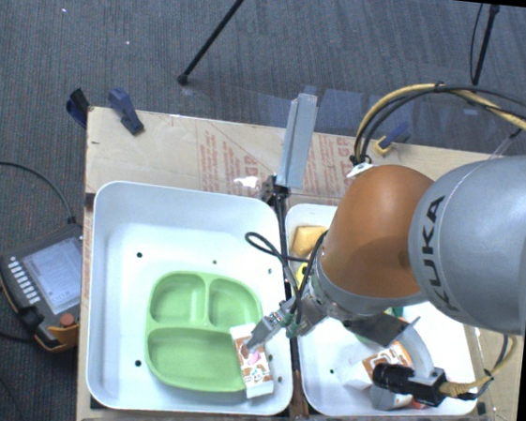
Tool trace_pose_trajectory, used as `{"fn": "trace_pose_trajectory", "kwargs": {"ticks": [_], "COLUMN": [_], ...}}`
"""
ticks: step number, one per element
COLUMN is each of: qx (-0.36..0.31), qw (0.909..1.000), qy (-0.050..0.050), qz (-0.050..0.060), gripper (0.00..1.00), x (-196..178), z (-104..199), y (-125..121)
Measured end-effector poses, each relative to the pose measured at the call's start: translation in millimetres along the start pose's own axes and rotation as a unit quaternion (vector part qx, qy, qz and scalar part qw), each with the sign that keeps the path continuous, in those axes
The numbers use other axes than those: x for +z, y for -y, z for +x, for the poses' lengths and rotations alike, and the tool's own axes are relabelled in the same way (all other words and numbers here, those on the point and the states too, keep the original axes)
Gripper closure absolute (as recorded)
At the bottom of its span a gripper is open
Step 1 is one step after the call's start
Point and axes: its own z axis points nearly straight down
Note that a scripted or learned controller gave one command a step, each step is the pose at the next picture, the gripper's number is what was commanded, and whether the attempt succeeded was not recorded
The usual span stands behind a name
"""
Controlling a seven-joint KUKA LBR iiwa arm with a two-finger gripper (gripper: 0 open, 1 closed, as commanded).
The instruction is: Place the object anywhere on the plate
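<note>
1. From where I stand, the left bin (123,236) takes up the lower left and middle of the frame. A green divided plate (197,334) sits flat on its floor. The plate has two small compartments along the top and one long compartment below.
2. The object, a small white packet (256,369) with pink and orange print, lies tilted across the plate's lower right corner. Its upper part is over the right end of the long compartment, and its lower end reaches past the rim toward the bin's wall.
3. The gripper (270,332) points down and to the left, its tip right at the packet's top edge. I cannot tell whether it is spread, pressed together, or pinching the packet.
4. The grey arm (477,239), with its orange band (374,232), fills the right side of the frame and hangs over the right bin (338,379).
5. In the right bin, a yellow thing (309,240) peeks out at the upper left corner, and an orange and white thing (383,364) lies near the bottom edge.
6. A black cable (273,246) loops over the seam between the bins, below a grey upright post (299,143).
7. Blue clamps (125,111) sit at the upper left corner of the cardboard bench top (184,153). A handheld pendant (42,284) lies on the carpet at the left edge of the frame.
</note>
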Motion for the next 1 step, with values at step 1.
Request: {"fn": "trace_pose_trajectory", "kwargs": {"ticks": [1], "qx": [0.0], "qw": [1.0], "qy": [0.0], "qz": [0.0], "gripper": [0.0], "x": [0.0], "z": [0.0], "y": [0.0]}}
